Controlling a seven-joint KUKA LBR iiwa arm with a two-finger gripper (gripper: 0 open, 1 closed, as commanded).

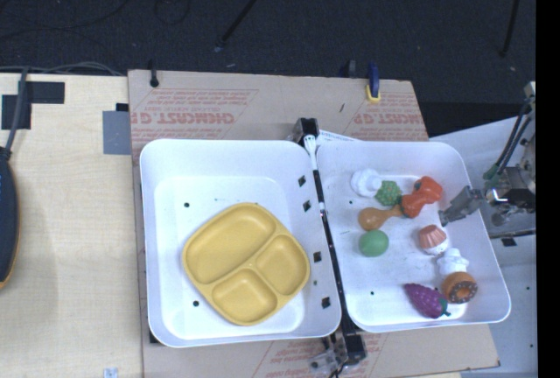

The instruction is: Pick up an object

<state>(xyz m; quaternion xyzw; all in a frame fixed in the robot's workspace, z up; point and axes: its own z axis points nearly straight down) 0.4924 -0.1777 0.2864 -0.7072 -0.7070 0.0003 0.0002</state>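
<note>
The right white bin point(477, 302) holds several toy foods: a white piece point(363, 182), green broccoli point(388, 192), an orange-red carrot point(422, 195), a brown drumstick point(378, 216), a green ball point(374, 242), a pink piece point(431, 237), a small white piece point(451, 261), an orange-brown round piece point(459, 287) and a purple eggplant point(426, 299). My gripper point(464, 204) reaches in over the bin's right rim. It sits just right of the carrot and above the pink piece, with nothing seen held in it.
The left white bin point(166, 184) carries a yellow divided plate point(246, 263). A black divider with clips point(316, 219) runs between the bins. Both bins rest on a cardboard sheet point(262, 105) on the bench. Dark floor with cables lies beyond.
</note>
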